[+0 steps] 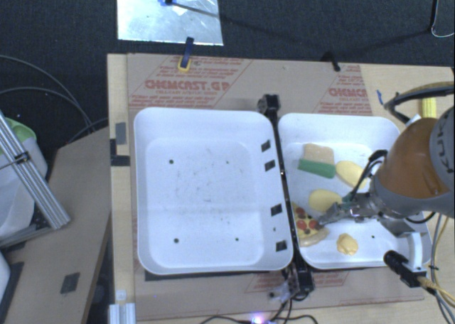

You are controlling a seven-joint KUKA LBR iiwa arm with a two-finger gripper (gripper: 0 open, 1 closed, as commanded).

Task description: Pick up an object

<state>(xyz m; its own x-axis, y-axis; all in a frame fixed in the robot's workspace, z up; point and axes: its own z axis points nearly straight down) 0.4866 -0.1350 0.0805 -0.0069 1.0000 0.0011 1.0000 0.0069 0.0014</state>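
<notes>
Here the gripper (328, 216), fingers' state impossible to tell, is hovering just beside the pizza slice (307, 228) near the right bin's (387, 125) front-left corner.

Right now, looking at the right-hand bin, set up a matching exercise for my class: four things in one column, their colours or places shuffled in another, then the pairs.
Things
1. sponge
2. pizza slice
3. small lump
4. tool

Descriptions
A. yellow, alone near the bin's front edge
B. green, lying against a tan block
C. dark metal, reaching in from the right
D. red dots on top, beside the divider between bins

Pairs: 1-B, 2-D, 3-A, 4-C
</notes>
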